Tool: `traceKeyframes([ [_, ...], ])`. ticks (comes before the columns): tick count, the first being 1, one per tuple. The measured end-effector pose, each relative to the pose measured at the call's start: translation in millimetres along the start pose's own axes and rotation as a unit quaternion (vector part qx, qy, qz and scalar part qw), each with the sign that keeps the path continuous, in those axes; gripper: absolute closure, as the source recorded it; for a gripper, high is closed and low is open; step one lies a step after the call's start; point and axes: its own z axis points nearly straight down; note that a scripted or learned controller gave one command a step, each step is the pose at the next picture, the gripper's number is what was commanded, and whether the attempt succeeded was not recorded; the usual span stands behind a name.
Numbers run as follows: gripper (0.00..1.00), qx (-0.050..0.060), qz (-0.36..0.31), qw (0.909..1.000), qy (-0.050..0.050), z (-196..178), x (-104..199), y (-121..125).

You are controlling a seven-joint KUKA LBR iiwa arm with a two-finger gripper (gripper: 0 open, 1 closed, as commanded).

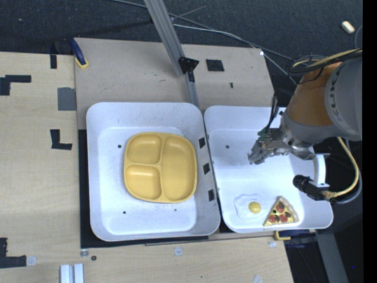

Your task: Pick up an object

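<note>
Jaws (257, 157) over right bin (235, 125), apart from pizza slice (281, 212)

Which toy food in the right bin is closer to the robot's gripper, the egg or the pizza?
The fried egg. It lies left of the pizza slice, almost straight below the gripper in the view, while the pizza sits farther right near the bin's corner.
</note>
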Motion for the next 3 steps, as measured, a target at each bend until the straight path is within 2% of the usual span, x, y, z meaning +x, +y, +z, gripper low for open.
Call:
traceKeyframes([
  [1,1.00,-0.001,0.000,1.0000,0.000,-59,5,9],
  [2,1.00,0.000,0.000,1.0000,0.000,-98,5,10],
  [3,1.00,0.002,-0.002,1.0000,0.000,-84,56,24],
])
